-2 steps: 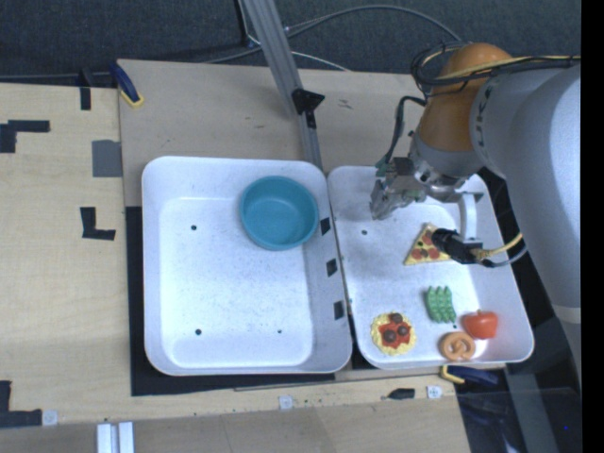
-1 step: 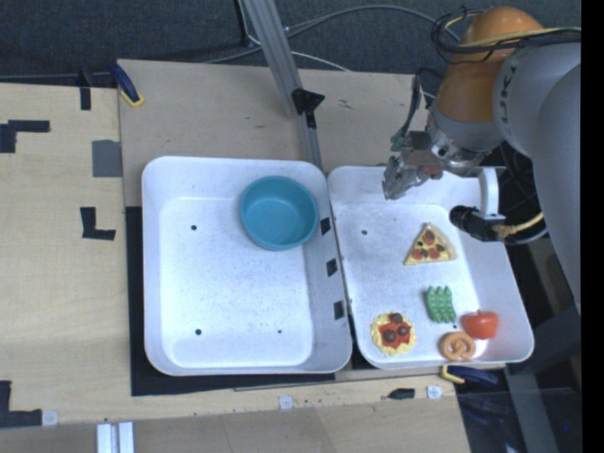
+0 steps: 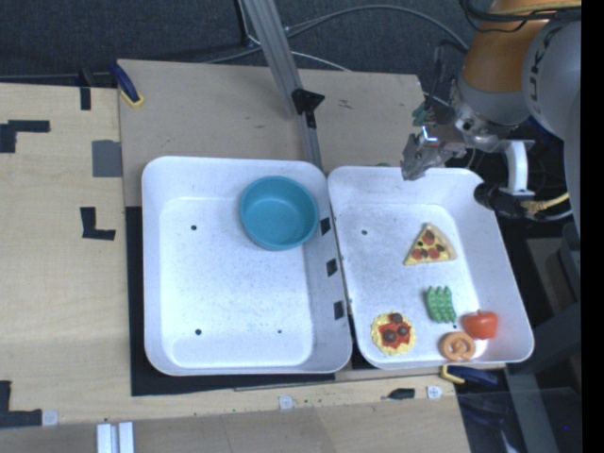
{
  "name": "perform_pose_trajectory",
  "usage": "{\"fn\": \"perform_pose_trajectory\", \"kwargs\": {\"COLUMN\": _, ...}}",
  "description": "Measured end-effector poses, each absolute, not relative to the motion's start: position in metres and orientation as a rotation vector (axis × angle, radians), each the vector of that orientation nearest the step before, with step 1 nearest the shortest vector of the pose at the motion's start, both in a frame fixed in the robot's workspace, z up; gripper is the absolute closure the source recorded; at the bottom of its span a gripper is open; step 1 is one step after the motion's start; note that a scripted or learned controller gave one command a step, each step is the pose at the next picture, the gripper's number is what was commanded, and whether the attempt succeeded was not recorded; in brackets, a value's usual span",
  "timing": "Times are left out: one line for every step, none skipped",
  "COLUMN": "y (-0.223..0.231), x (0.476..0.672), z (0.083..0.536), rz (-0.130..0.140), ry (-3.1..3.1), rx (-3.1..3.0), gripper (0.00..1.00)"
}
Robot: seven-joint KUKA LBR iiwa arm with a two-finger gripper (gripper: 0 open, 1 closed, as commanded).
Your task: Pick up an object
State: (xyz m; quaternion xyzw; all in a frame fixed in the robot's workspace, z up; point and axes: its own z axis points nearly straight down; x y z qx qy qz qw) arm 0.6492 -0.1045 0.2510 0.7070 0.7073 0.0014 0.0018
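My gripper [image 3: 416, 162] hangs over the far rim of the right bin [image 3: 377, 253], above and behind the objects, with nothing seen between its fingers. In that bin lie a pizza slice [image 3: 429, 245], a green toy [image 3: 440, 303], a round pizza [image 3: 393, 333], a red tomato-like piece [image 3: 481, 324] and an orange ring [image 3: 458, 346]. A blue bowl [image 3: 277, 212] sits at the far side of the left bin [image 3: 189, 281].
A grey metal pole [image 3: 283, 55] slants down to the gap between the bins at the back. Cables run across the dark backdrop behind the bench. Black clips line the seam between the two bins.
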Motion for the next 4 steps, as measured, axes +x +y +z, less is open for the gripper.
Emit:
{"fn": "perform_pose_trajectory", "kwargs": {"y": -0.104, "x": 0.649, "z": 0.253, "rz": 0.000, "ry": 2.222, "rx": 2.221, "gripper": 1.00}}
{"fn": "perform_pose_trajectory", "kwargs": {"y": -0.051, "x": 0.635, "z": 0.242, "rz": -0.001, "ry": 2.227, "rx": 2.218, "gripper": 1.00}}
{"fn": "perform_pose_trajectory", "kwargs": {"y": -0.004, "x": 0.605, "z": 0.231, "rz": -0.002, "ry": 2.226, "rx": 2.219, "gripper": 1.00}}
{"fn": "perform_pose_trajectory", "kwargs": {"y": 0.047, "x": 0.581, "z": 0.239, "rz": 0.001, "ry": 2.227, "rx": 2.217, "gripper": 1.00}}
